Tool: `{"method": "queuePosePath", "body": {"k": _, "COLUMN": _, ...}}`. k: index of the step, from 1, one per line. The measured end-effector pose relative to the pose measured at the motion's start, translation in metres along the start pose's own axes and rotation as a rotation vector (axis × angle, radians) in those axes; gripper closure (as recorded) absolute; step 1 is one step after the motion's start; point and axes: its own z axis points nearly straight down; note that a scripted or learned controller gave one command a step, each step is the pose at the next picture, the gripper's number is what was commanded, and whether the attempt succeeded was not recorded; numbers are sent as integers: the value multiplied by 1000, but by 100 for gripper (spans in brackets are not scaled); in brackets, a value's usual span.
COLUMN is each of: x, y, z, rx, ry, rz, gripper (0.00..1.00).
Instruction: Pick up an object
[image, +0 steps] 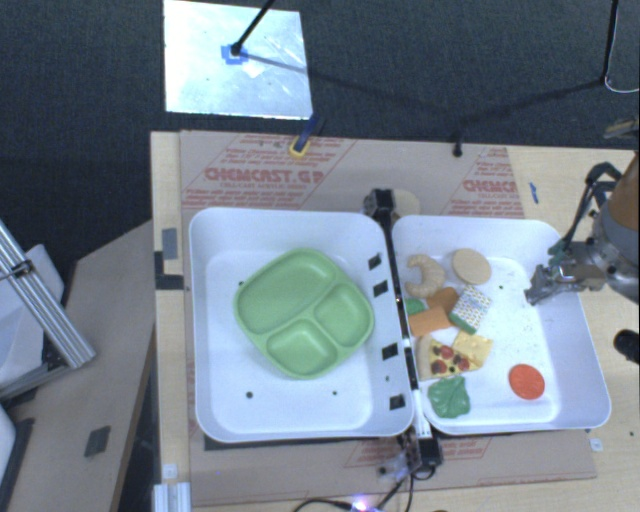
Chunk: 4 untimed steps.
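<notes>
White right bin (590, 385) holds toy food: a red slice (527, 381) apart, a croissant (428, 272) crowded among others. My gripper (540, 287) hangs over the bin's right rim; whether it grips anything I cannot tell. Crowded pieces could slip from a pinch.

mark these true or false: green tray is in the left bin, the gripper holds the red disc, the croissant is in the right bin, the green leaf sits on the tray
1. The green tray is in the left bin. True.
2. The gripper holds the red disc. False: the disc lies on the right bin floor, apart from the gripper.
3. The croissant is in the right bin. True.
4. The green leaf sits on the tray. False: it lies in the right bin's near left corner.
</notes>
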Motion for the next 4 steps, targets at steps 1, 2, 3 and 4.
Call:
{"method": "queuePosePath", "body": {"k": 1, "x": 41, "y": 30, "z": 16, "rx": 1, "ry": -1, "rz": 1, "gripper": 100}}
{"method": "queuePosePath", "body": {"k": 2, "x": 84, "y": 61, "z": 2, "rx": 0, "ry": 0, "rz": 1, "gripper": 100}}
{"method": "queuePosePath", "body": {"k": 3, "x": 87, "y": 56, "z": 22, "rx": 3, "ry": -1, "rz": 6, "gripper": 100}}
{"method": "queuePosePath", "body": {"k": 4, "x": 80, "y": 47, "z": 7, "rx": 3, "ry": 0, "rz": 8, "gripper": 100}}
